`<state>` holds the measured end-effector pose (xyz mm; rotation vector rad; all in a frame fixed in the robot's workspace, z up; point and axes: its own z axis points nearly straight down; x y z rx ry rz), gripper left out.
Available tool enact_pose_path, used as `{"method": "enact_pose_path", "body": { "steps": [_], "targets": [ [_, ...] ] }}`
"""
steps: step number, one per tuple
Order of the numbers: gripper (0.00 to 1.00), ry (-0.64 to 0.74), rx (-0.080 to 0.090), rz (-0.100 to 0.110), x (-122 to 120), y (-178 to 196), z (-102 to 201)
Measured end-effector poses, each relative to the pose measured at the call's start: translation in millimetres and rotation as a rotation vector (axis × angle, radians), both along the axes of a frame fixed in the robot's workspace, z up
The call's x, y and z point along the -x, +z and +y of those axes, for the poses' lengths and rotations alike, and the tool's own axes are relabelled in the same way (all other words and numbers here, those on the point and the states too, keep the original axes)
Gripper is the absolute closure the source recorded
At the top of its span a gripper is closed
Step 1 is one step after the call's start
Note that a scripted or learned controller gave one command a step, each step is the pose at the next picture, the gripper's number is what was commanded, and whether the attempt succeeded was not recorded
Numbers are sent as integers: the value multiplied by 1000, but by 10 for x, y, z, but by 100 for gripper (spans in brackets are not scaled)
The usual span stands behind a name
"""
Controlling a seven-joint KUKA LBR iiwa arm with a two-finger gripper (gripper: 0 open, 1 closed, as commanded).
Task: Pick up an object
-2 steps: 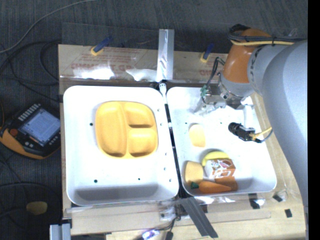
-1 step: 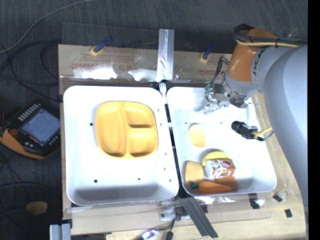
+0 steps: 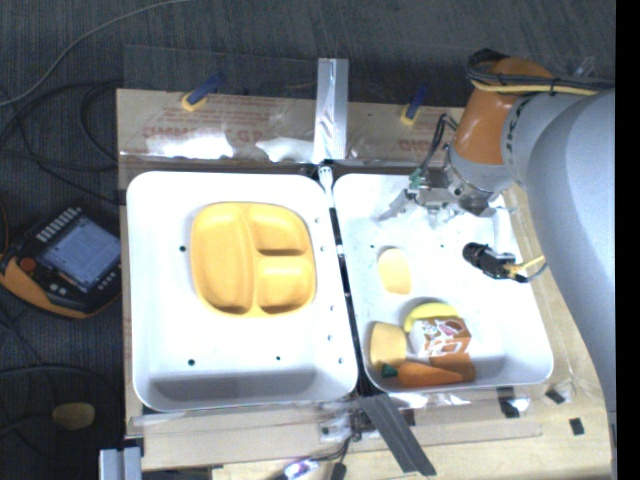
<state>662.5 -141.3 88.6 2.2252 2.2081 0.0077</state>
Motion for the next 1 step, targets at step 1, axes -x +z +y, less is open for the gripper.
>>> {"method": "enact_pose_path", "body": {
  "steps": [1],
  "targets": [
    [0, 107, -1, 9, 675, 55, 310]
  ]
}}
